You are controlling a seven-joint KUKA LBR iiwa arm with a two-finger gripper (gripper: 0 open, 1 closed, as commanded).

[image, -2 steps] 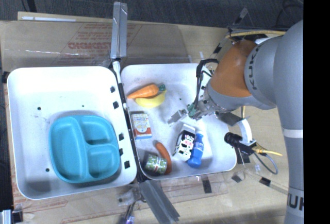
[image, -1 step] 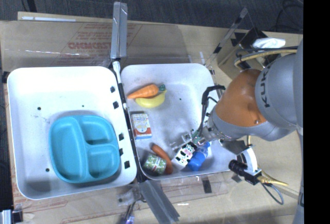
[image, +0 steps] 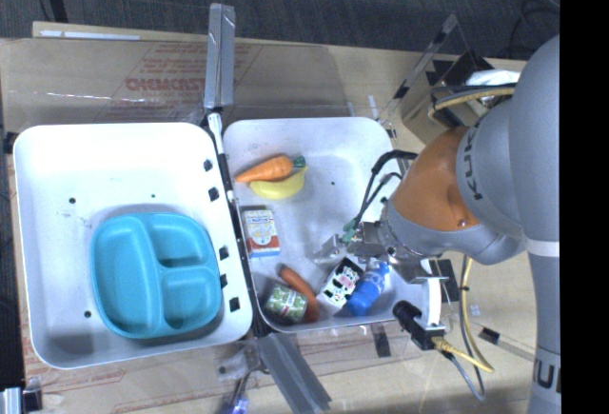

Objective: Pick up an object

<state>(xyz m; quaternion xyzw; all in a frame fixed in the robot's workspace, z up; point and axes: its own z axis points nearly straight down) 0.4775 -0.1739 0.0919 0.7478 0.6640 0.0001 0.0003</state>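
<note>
Bottle (image: 366,289) — just below claw (image: 350,241)

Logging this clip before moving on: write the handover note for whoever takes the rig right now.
Gripper: low in the right bin, over its lower right clutter; finger state unreadable, nothing visibly held.
Right bin: carrot on a yellow fruit at top; small carton by the divider; second carrot, green can, black-and-white toy and blue bottle along the bottom.
Left bin: blue divided tray.
Done: nothing lifted.
Left: grasp and lift one object.
</note>
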